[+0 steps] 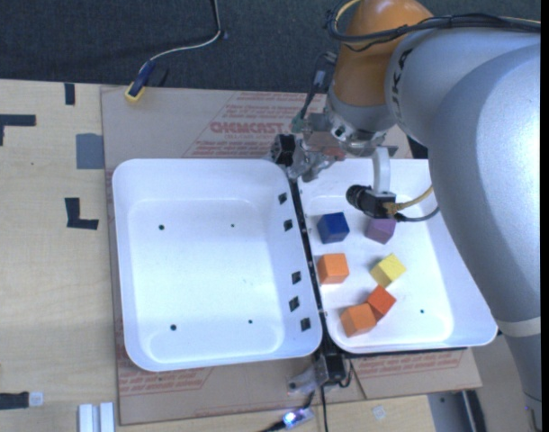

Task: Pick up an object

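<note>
The arm point(472, 124) overhangs the blue cube point(333, 228), just below the claw point(303, 162), grip unclear.

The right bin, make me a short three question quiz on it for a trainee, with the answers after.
1. True or false: the blue block lies in the right bin.
2. How many blocks lie in that bin?
3. Multiple choice: which block lies nearest the bin's front edge? A. the purple block B. the yellow block C. the larger orange block

Key
1. True.
2. Six: blue, purple, yellow, an orange block by the divider, a red-orange block, and the larger orange one.
3. C.
</note>
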Available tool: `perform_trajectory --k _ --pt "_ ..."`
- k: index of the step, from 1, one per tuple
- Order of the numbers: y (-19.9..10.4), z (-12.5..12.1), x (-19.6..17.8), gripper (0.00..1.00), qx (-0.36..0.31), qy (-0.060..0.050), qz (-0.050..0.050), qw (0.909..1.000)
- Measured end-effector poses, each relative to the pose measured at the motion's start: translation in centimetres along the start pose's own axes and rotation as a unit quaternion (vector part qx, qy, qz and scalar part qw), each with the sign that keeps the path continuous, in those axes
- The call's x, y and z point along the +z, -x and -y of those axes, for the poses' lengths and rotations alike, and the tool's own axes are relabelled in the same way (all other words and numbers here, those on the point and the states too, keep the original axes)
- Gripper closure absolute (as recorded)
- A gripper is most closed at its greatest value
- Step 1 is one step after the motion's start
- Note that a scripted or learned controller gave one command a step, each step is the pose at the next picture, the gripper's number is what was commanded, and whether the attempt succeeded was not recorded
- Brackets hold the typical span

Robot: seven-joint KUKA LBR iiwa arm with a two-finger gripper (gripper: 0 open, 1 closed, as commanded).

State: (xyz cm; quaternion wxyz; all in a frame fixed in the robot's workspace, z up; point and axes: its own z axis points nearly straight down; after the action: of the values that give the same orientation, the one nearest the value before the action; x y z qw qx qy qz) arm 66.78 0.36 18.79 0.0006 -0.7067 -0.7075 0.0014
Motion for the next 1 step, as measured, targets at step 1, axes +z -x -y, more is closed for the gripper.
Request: perform_trajectory --k 1 --pt "-2.87 -0.02 0.35 1.0 -0.001 0.0 0.0 1.0"
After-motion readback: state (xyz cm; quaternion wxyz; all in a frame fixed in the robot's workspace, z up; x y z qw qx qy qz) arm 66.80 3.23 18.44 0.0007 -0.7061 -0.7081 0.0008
